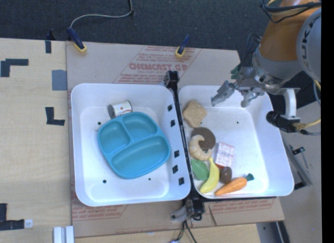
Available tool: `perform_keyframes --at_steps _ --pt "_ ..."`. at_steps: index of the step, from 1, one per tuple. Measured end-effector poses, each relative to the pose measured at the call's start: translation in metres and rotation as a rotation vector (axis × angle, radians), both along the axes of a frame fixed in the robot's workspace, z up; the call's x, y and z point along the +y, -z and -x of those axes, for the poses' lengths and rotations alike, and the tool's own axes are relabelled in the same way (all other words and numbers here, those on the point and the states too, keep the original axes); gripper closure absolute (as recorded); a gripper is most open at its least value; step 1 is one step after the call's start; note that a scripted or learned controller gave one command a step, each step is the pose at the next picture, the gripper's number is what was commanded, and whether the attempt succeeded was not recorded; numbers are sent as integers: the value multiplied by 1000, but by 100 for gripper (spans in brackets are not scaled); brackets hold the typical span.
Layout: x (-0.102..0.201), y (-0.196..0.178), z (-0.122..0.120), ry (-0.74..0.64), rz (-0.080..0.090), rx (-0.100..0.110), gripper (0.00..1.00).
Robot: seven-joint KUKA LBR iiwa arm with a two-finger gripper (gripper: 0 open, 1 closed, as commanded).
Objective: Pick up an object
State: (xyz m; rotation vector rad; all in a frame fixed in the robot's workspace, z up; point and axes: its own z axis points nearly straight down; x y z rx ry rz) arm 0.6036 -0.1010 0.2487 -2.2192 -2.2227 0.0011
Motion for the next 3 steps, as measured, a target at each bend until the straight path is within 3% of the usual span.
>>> perform_keyframes --at_steps 1,2,3 --pt "-4 128 37 1 -1 4 0" --pt "0 157 51 3 3 -16 0" --pt "1 149 51 1 2 -15 100"
